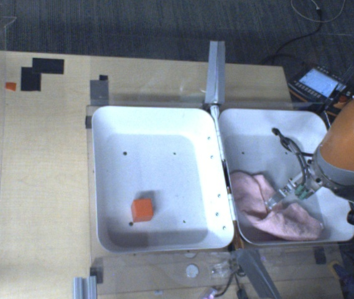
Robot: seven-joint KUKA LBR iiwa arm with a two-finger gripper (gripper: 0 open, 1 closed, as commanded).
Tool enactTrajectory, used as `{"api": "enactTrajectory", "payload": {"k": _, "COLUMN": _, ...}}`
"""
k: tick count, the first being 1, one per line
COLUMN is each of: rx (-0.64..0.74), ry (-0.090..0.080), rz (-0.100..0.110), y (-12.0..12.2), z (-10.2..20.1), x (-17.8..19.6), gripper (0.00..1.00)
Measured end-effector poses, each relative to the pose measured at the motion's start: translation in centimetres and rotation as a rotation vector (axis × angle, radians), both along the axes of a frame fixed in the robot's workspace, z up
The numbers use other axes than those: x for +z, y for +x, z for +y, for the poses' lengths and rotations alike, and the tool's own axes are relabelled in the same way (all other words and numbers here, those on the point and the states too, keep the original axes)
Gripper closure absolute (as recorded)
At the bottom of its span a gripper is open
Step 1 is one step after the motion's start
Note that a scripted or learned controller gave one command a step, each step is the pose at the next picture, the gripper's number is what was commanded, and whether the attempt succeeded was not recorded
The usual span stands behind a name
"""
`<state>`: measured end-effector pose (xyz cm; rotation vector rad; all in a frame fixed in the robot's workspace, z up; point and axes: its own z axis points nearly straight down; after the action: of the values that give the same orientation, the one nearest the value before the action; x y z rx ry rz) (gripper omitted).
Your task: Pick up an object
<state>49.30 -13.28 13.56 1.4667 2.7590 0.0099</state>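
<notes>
A crumpled pink cloth (pixel 270 210) lies in the near part of the right bin (pixel 257 129). My gripper (pixel 276 202) reaches in from the right and is down on the cloth's upper right part, its tip touching or pressed into the fabric. A small orange block (pixel 142 210) sits in the left bin (pixel 145 129), near its front left corner, far from the gripper.
A metal divider post (pixel 216 73) stands between the bins at the back. Black marker shapes (pixel 38 72) and a small orange square (pixel 10 86) lie on the bench at the far left. A cable (pixel 287 143) loops above the gripper.
</notes>
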Motion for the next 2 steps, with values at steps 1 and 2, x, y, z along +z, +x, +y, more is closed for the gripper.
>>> {"api": "enactTrajectory", "payload": {"k": 1, "rx": -0.090, "ry": 0.002, "rz": 0.002, "y": 3.3, "z": 2.0, "x": -4.4, "gripper": 0.00}}
{"api": "enactTrajectory", "payload": {"k": 2, "rx": -0.088, "ry": 0.001, "rz": -0.013, "y": 3.8, "z": 2.0, "x": -3.0, "gripper": 1.00}}
